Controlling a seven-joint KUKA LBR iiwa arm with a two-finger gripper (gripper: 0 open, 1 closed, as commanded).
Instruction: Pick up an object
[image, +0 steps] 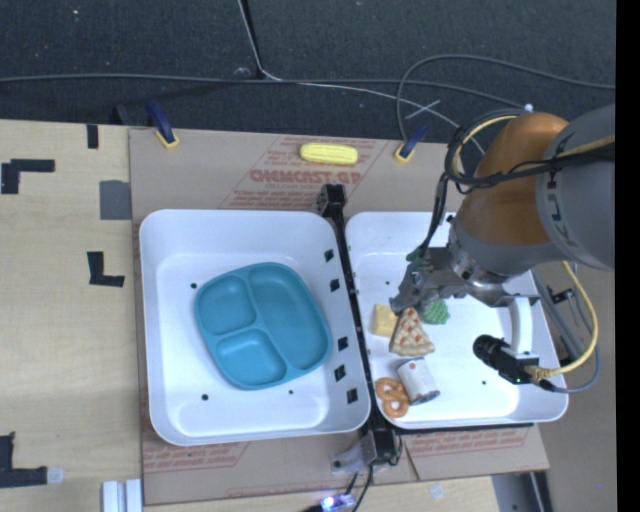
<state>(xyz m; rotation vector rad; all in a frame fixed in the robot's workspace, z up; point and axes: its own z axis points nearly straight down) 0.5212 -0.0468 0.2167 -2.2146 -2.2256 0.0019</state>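
The right bin (500, 400) holds several small items: a pale yellow cheese-like block (383, 320), a pizza slice (410, 334), a green piece (437, 313), a pretzel (392, 397) and a small white cylinder with a red end (419, 381). My gripper (418, 290) hangs low over the bin's middle, just above the pizza slice's tip and the green piece, which it partly covers. I see nothing held in it.
In the left bin (165, 300) lies a blue divided plate (262, 324). A yellow corn-like toy (328, 153) rests on the cardboard behind the bins. A black fitting with a yellow cable (500, 359) hangs over the right bin's right side. Blue clamps (160, 124) hold the cardboard's back edge.
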